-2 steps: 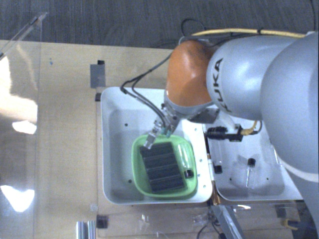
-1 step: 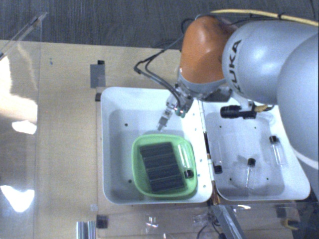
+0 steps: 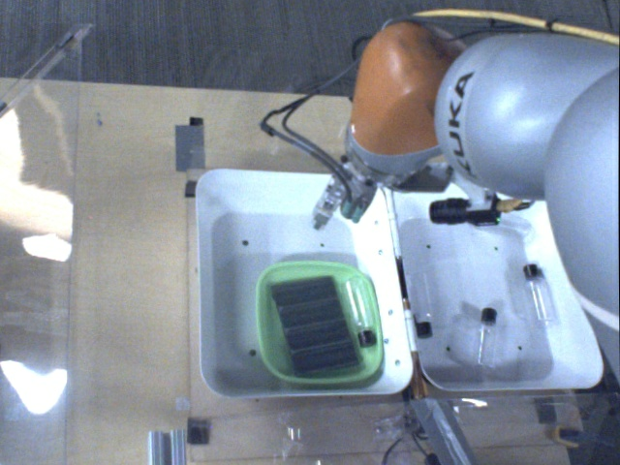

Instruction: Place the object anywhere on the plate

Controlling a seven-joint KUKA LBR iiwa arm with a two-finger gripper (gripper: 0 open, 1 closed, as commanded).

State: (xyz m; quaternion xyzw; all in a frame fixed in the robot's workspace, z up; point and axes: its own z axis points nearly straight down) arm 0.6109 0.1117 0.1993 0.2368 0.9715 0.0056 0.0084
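Vial (image 3: 359, 310) on plate (image 3: 276, 356) — below gripper (image 3: 341, 204), apart.

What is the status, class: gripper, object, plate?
Gripper above left bin, nothing visibly held. Green plate carries dark ridged block. Clear vials in right bin.

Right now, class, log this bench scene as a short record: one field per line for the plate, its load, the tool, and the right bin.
plate: green plate, square with rounded corners, in the left bin, toward its near side
on plate: dark ridged block, plus a clear vial with black cap at its right rim
tool: tool over the left bin's far right part, holding nothing visible
right bin: right bin with clear black-capped vials
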